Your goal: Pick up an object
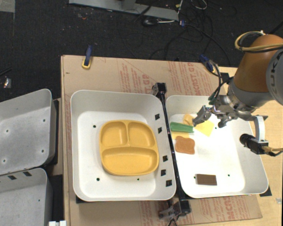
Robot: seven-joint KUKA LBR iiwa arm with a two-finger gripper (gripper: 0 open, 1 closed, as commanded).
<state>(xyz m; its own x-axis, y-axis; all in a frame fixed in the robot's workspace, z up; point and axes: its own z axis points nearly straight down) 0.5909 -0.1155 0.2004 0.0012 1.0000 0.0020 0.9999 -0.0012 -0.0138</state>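
The grey arm [261, 68] reaches in from the right, its orange band uppermost and the wrist bent down over the back of the right bin [250, 183]. Its gripper [210, 118] hangs above a small cluster of play food, the two fingers spread apart with nothing between them. Beneath them lies a yellow wedge [205, 128] (it looks like cheese), lying at a slant towards the near left. Just left of it a green strip [181, 127] lies with its long axis across the bin, and a brown toast slice [185, 144] sits just below that. A dark brown bar [206, 179], long axis also crosswise, rests well apart near the front edge. The left bin [80, 131] holds a yellow divided plate [129, 148]. Red printing on the cardboard [119, 72] under the bins is too faint to read.
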